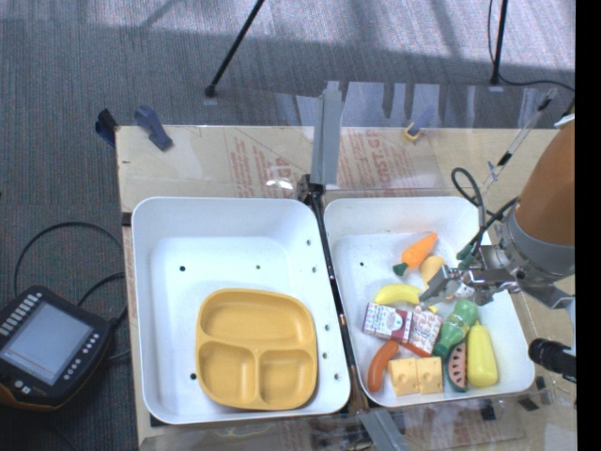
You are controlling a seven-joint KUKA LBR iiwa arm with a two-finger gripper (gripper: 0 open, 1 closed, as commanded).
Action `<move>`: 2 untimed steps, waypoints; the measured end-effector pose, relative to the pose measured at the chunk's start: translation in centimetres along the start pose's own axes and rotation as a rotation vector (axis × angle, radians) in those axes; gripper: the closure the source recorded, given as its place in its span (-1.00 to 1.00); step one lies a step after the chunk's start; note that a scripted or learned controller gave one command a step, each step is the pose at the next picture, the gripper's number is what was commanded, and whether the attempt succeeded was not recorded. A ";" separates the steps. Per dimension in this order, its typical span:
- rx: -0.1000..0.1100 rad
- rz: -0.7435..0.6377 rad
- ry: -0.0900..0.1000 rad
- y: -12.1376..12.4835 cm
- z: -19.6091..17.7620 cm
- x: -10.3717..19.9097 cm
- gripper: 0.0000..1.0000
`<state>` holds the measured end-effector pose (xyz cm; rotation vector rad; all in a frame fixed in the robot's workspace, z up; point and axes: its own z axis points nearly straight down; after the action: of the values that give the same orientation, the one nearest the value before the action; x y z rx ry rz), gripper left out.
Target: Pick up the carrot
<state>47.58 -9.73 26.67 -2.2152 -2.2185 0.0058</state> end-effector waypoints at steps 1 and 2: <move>-0.002 0.039 0.000 9.8 0.1 -2.5 -1.00; 0.004 0.211 0.001 15.4 9.8 -5.2 -1.00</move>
<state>62.93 -14.91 16.75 -2.4345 -1.9710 0.0097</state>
